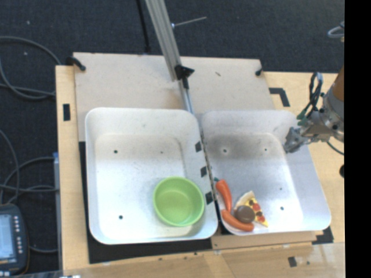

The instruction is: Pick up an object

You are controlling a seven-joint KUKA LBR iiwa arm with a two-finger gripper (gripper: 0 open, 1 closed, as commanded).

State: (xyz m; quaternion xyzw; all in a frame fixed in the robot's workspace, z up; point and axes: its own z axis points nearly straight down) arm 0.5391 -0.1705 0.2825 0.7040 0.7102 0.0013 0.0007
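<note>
Camera view. The gripper (293, 136) sits at the right bin's (301, 178) far right rim, at the end of the arm (330, 117) reaching in from the right. It is small and blurred here; whether it is open or closed cannot be told, and nothing is visibly held.

Candidate objects lie well apart from the gripper, toward the near edge and to its left. A cluster occupies the right bin's near-left corner: an orange carrot-like piece (224, 193) along the dividing wall, a red sausage-like piece (236, 221) below it, a brown round item (245, 214) touching it, and a yellow slice with red spots (255, 206), apparently resting on a small white plate (229, 228). Judgement: they have gathered in the corner because the bin floor slopes down from its walls.

A green bowl (178, 200) stands upright in the left bin (116, 155), far left of the gripper, near that bin's near-right corner.

Edges and room: the right bin's floor between the gripper and the cluster is open, allowing an unobstructed descent. The cluster itself is crowded against two walls and its items touch, so a clean grasp is judged difficult. The bowl has open floor on its far and left sides. The grey mast (165, 33) rises beyond the bins on the surface (133, 83), clear of the route.
</note>
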